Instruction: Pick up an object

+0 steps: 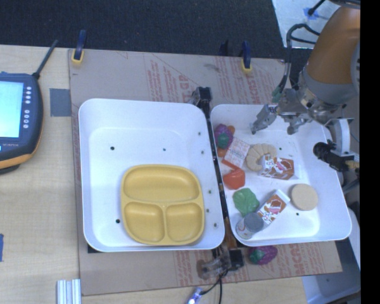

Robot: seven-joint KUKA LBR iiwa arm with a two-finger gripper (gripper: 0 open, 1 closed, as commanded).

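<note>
My gripper (277, 124) hangs open over the back of the right bin (329, 227), its two fingers spread wide with nothing between them. Below it lie several small items: a purple and green piece (223, 133), a clear wrapped packet (237, 151), a tan cookie-like piece (261, 156), a red printed wrapper (280, 167), a red block (234, 178), a green lump (246, 200), a round tan disc (303, 197), an orange and white packet (273, 209) and a grey cap (252, 223).
The left bin (107, 138) holds a yellow divided tray (163, 203). A teach pendant (11, 119) lies on the bench at the far left. A small purple and green item (261, 254) sits outside the right bin at the front. Clamps (204, 95) stand between the bins.
</note>
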